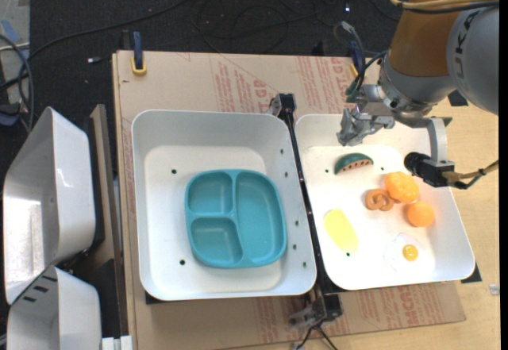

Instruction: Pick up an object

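Hand (355, 130) hangs over the far-left part of the right bin (464, 249), just beyond the watermelon slice (352, 163); nothing seen btwn its fingers, and can't tell if they're spread or closed. Arm (444, 31) comes in from upper right w/ its orange band over the bin's far edge. Right bin holds, besides the slice, a pretzel (378, 200) touching an orange fruit (402, 186), a second orange (420, 215) just beside, a yellow oblong piece (340, 229) toward the left wall, and a fried egg (407, 252) near the front. Left bin (151, 134) holds a teal divided tray (235, 217), three compartments, w/ white floor showing all around it. Bins sit side by side on the table (230, 78), inner walls touching. Open floor in right bin lies btwn the slice and the yellow piece, and along the front-right corner.
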Tool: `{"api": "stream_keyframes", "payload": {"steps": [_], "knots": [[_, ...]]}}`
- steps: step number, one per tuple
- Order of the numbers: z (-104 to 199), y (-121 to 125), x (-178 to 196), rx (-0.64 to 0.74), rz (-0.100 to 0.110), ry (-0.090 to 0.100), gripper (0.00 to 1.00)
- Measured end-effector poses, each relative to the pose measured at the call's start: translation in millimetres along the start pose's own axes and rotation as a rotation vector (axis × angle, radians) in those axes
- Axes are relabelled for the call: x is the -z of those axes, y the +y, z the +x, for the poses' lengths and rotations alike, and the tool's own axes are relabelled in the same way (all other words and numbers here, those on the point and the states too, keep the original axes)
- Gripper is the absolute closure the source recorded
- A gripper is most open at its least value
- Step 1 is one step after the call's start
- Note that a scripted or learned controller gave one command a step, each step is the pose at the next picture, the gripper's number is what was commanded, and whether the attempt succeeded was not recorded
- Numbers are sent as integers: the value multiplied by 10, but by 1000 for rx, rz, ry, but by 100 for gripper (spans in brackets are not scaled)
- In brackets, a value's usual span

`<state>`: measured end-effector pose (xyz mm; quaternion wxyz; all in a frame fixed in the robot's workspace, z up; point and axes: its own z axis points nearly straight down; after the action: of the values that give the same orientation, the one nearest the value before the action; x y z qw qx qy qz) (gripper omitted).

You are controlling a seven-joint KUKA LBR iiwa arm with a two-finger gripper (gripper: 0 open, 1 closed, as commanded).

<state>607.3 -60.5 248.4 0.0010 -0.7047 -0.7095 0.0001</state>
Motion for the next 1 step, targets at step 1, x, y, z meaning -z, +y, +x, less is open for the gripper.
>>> {"api": "stream_keyframes", "payload": {"steps": [1], "knots": [[581, -245, -65, 0, 2, 0, 100]]}}
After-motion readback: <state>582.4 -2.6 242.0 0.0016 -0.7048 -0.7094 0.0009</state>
